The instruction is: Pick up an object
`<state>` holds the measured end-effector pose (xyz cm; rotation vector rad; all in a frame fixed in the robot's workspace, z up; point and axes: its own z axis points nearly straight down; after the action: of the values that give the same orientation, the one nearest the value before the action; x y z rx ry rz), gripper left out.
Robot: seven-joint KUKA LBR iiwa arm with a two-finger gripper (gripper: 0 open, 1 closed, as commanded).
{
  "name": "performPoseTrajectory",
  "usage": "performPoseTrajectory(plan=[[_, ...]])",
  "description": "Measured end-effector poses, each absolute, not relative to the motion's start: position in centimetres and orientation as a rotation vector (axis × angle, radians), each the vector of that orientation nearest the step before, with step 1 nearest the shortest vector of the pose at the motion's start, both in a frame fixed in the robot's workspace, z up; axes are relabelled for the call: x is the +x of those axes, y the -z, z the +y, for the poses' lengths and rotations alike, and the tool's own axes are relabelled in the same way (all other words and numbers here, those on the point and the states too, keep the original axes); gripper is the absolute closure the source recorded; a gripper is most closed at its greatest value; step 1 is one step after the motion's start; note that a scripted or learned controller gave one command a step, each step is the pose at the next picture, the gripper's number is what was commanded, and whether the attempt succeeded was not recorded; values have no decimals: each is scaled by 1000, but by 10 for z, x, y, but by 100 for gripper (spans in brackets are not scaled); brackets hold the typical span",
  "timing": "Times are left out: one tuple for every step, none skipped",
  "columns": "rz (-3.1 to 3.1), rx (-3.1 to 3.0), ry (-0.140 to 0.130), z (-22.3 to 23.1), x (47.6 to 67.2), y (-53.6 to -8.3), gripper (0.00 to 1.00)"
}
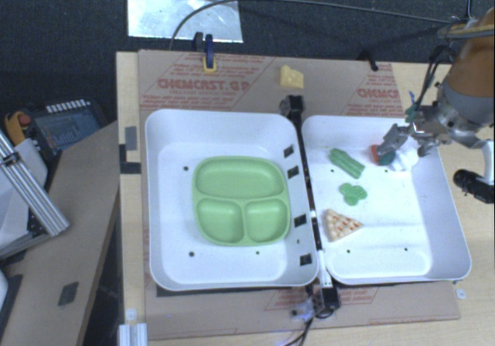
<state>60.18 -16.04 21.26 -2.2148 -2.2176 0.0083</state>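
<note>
Camera view.

Noting the gripper (404, 147) sitting low over the far edge of the right bin (456, 251), toward its far right corner, with the arm (472, 97) reaching in across that bin's right edge. Not managing to tell whether the gripper is spread or pressed together: too blurred and too small. Seeing nothing pinched in it.

Logging a small red object (376, 154) lying just beside the gripper on its left, touching or nearly so; not being able to say which. Taking this as the likeliest target. Also logging, in the same bin: a long green piece (346, 162) near the bin's left edge, a small green piece (353, 194) just nearer the front, and a pizza slice (340, 224) close to the front left corner. All three lying well apart from the gripper.

Recording a green divided plate (240, 200) resting in the middle of the left bin (166, 182), and a yellow block (291, 76) lying on the bench behind both bins.

Judging the step in hand as the approach to the grasp, with nothing lifted yet. Recommending for a clean pick: shifting left until centred over the red object rather than beside it, straddling it before closing, going down to the bin floor without pushing the piece toward the far wall, then lifting straight up and checking for the object in the grip.
</note>
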Motion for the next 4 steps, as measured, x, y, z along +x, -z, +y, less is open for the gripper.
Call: performPoseTrajectory(plan=[[-2226, -2219, 1, -160, 604, -218, 0], [-2222, -2219, -2, -166, 613, -165, 0], [-2221, -2219, -3, -169, 604, -117, 0], [-2222, -2219, -1, -169, 604, -83, 0]])
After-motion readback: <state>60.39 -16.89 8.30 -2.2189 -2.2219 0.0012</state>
